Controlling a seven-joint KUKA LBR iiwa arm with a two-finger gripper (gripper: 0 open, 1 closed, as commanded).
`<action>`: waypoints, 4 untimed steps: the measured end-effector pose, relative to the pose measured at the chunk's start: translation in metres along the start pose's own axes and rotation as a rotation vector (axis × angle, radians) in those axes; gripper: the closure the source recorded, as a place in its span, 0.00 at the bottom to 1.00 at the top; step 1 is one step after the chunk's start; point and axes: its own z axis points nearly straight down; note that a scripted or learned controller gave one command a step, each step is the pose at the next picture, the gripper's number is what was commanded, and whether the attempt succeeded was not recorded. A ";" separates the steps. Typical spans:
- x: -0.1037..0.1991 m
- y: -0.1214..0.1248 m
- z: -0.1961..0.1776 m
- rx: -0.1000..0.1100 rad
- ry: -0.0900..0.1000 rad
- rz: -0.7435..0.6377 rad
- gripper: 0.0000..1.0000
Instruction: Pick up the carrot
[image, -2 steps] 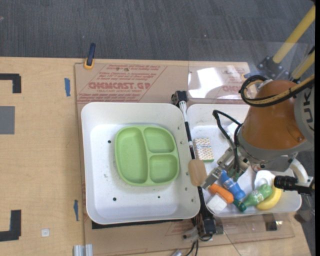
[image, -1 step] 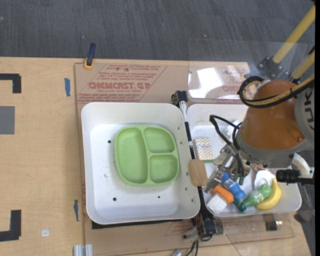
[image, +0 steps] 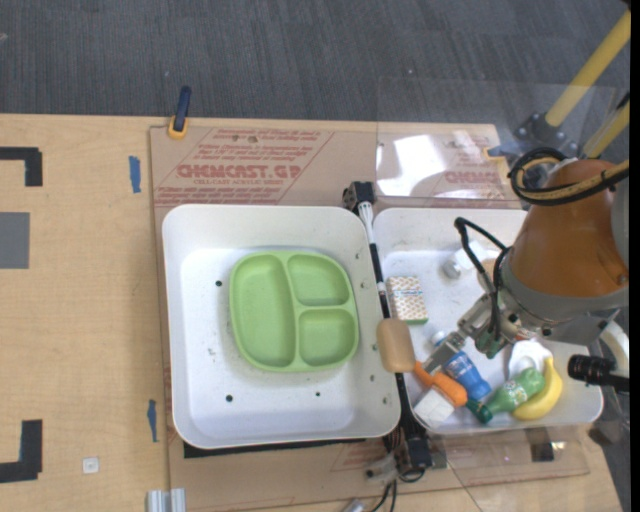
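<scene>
Camera view: cardboard (image: 240, 160) print "CHEMCAST"; carrot (image: 441, 383) unlabelled.

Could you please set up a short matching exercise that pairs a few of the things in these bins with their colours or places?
Things:
1. divided plate
2. carrot
3. banana
4. wooden brush

Descriptions:
A. yellow, by the right bin's near right corner
B. orange, low in the right bin
C. light green, alone in the left bin
D. tan, lying at the divide between the two bins

Pairs: 1-C, 2-B, 3-A, 4-D
</scene>
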 end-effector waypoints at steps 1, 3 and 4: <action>0.035 0.031 0.000 0.000 0.004 -0.274 0.00; -0.030 -0.029 0.085 0.005 0.004 -0.053 0.00; -0.014 -0.010 -0.002 -0.004 -0.003 0.198 0.00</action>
